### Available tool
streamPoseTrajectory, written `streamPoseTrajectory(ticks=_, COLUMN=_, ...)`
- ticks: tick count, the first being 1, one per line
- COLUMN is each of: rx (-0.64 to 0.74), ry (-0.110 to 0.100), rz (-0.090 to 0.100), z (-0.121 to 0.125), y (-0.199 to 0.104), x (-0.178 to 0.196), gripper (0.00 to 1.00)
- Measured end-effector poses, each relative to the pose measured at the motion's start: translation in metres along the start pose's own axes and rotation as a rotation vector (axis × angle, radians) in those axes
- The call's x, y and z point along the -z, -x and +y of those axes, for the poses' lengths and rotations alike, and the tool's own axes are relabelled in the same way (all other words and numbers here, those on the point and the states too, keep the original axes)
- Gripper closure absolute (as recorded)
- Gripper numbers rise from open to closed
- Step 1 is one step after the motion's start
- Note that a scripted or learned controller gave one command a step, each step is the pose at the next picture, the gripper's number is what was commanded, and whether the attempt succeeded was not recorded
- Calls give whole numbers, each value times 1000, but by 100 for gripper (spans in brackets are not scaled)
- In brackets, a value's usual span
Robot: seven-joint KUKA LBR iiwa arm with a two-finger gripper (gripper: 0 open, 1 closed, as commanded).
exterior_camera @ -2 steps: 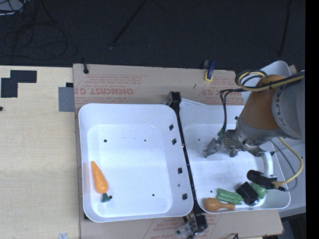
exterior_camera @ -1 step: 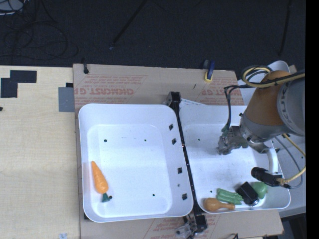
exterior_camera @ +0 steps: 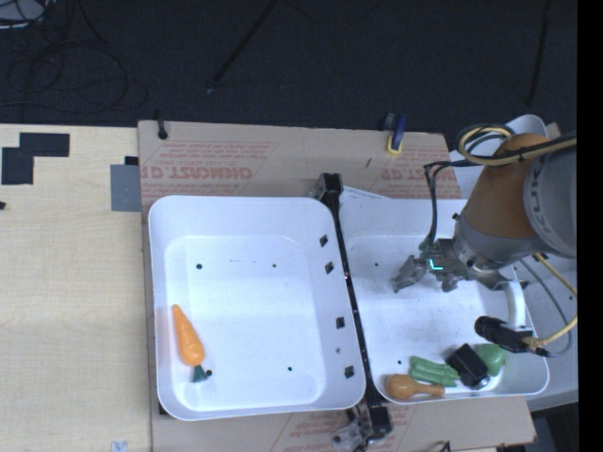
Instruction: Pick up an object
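Observation:
An orange carrot with a small green top (exterior_camera: 187,336) lies at the front left of the left bin (exterior_camera: 240,217). In the right bin (exterior_camera: 396,229), along the front wall, lie a green pod-shaped toy (exterior_camera: 432,371), an orange-yellow pear-shaped toy (exterior_camera: 411,387), a black block (exterior_camera: 467,364) and a green rounded piece (exterior_camera: 492,357). My gripper (exterior_camera: 429,276) hangs over the middle of the right bin, well behind those objects, with its fingers spread and nothing between them.
A black divider (exterior_camera: 341,285) runs between the two bins. The arm and its cables (exterior_camera: 513,205) fill the right bin's far right side. Brown cardboard (exterior_camera: 245,153) lies under and behind the bins. A black part (exterior_camera: 499,330) sticks in over the right rim.

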State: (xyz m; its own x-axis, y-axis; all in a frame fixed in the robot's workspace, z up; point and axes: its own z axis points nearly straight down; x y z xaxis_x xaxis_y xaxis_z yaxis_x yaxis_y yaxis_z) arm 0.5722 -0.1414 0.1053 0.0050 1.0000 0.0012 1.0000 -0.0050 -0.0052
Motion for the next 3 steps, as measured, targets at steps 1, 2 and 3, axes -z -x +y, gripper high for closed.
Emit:
streamPoseTrajectory(ticks=1, rx=12, ry=6, rz=1, z=48, y=-61, x=5, gripper=0)
streamPoseTrajectory(ticks=2, rx=11, ry=12, rz=0, z=73, y=-113, x=92, gripper=0)
streamPoseTrajectory(ticks=3, rx=10, ry=14, rz=0, z=71, y=-153, x=205, gripper=0)
